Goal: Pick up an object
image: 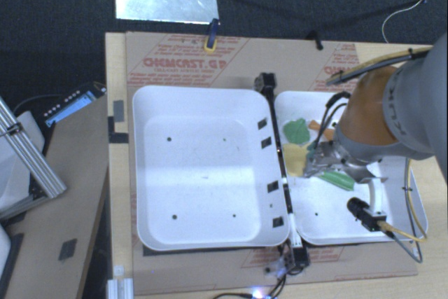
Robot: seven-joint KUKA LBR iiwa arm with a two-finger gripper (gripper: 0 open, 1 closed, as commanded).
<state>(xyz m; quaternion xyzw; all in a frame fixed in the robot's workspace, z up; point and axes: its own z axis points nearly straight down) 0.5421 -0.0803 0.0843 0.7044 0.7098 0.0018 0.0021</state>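
- Camera view: two white bins are seen side by side on the counter [119, 171]; the left bin [203, 164] shows bare floor, the right bin [329, 220] carries the small objects.
- The arm [392, 108] is reached in from the right, with its wrist lowered over the upper middle of the right bin.
- The hand [323, 163] is set low among the objects; whether it is released, clenched or grasping cannot be told, as the wrist masks it.
- A pale green piece [295, 131] lies near the bin's upper left; a yellow piece [294, 163] lies just below it, beside the dividing wall; a dark green elongated piece [337, 180] lies just beside the hand.
- An orange bit [314, 124] is glimpsed by the wrist.
- Step judged: descent onto a pick, nothing seen lifted yet.
- Next move judged: a firm closure on one piece, likely the dark green one, followed by a straight lift clear of neighbours.
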